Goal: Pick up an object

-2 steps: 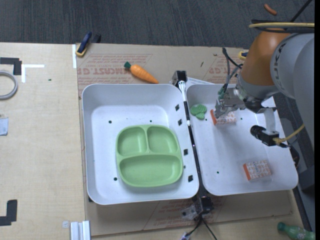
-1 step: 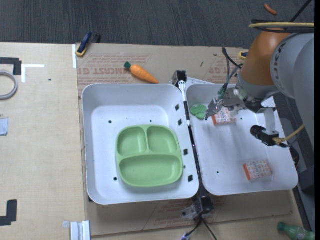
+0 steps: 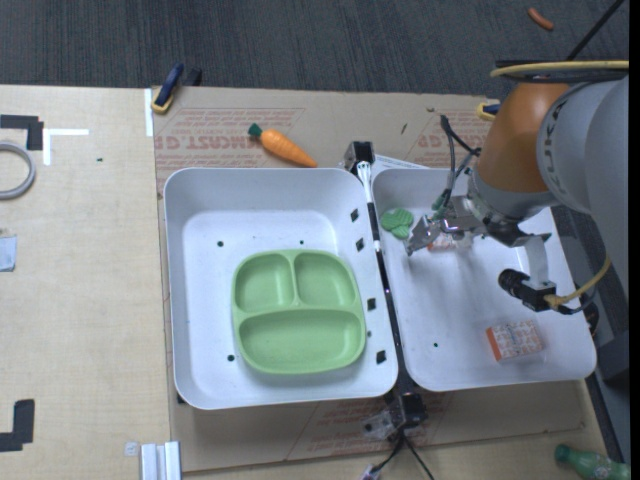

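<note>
Okay, going big to small: tan counter (image 3: 80, 268) under everything, then the grey arm (image 3: 560, 148) with its orange band reaching in from the right. Next, two shallow white bins side by side. Left bin (image 3: 200, 193) carrying a green divided plate (image 3: 297, 311), lying flat near the middle. Right bin (image 3: 450, 368) carrying the small stuff. Toy carrot (image 3: 283, 146) lying outside on the cardboard, just behind the left bin, so probably not the target. Small red-and-white packet (image 3: 515, 340) in the right bin's near right corner, well apart from the action. Little green piece (image 3: 397, 221) up by the right bin's far left corner, close to the divider wall. Gripper (image 3: 428, 236) hanging low in that bin, just beside the green piece on its right; can't tell from this angle whether set wide or narrow, and can't make out anything held in it. Guessing the green piece as the pick: looks light, maybe soft or leafy, not fragile, likely to slide on the smooth bin floor if nudged. Best to come straight down and pinch across its narrow middle, keeping off the wall side. Packet as a fallback: flat, light, harder to get under, so better taken by its edges.
</note>
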{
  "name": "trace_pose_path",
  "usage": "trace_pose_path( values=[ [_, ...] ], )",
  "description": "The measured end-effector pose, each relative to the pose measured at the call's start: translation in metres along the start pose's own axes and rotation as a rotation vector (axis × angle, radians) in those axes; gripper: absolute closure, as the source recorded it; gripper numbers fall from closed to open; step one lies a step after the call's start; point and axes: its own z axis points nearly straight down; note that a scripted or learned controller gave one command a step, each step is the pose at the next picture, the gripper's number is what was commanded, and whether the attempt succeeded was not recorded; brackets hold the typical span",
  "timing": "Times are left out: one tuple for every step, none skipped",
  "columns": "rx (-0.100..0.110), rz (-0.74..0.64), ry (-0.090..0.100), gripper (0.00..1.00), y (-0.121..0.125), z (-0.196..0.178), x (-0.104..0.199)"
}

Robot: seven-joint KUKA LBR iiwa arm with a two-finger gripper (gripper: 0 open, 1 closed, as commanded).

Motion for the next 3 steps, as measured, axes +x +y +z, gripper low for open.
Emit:
trace_pose_path(
  values=[
    [0.003,-0.508,0.002,0.0,0.022,0.0,-0.013],
    [0.007,-0.656,0.007,0.0,0.06,-0.095,0.045],
    [0.007,-0.819,0.009,0.0,0.017,-0.095,0.07]
  ],
)
